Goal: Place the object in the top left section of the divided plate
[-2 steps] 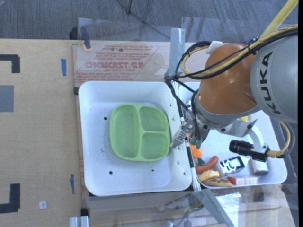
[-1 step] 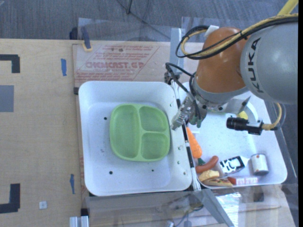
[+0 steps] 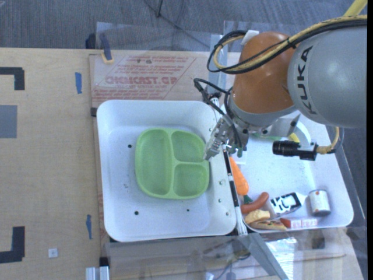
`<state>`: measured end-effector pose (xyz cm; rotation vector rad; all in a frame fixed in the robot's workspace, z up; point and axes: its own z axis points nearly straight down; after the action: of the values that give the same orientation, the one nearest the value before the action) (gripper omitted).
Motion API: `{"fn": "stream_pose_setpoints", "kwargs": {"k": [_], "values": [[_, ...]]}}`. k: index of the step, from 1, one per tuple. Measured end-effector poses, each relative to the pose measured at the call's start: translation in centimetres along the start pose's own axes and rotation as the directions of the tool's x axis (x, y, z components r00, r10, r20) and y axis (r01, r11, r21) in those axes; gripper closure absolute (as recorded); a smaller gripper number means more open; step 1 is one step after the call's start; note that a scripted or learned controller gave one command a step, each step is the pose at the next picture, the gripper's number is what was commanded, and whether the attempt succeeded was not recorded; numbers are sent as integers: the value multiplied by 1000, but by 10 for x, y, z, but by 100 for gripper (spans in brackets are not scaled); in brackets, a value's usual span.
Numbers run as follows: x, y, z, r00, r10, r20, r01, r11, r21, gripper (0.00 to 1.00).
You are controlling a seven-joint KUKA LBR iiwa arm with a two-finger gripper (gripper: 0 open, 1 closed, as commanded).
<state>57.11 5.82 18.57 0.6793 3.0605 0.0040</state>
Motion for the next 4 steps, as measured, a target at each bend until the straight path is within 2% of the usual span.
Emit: {"fn": "stream_pose_setpoints", "kwargs": {"k": [1,2,3,4], "values": [[0,0,0,1000,0,0,0,1000,0,0],[-2,1,-11,1000,1,6,-1,1000,-5,100],[25,22,-25,998,-61,0,61,998,0,100],[-19,-16,-49,1000,5,1,-5,1000,0,100]]}}
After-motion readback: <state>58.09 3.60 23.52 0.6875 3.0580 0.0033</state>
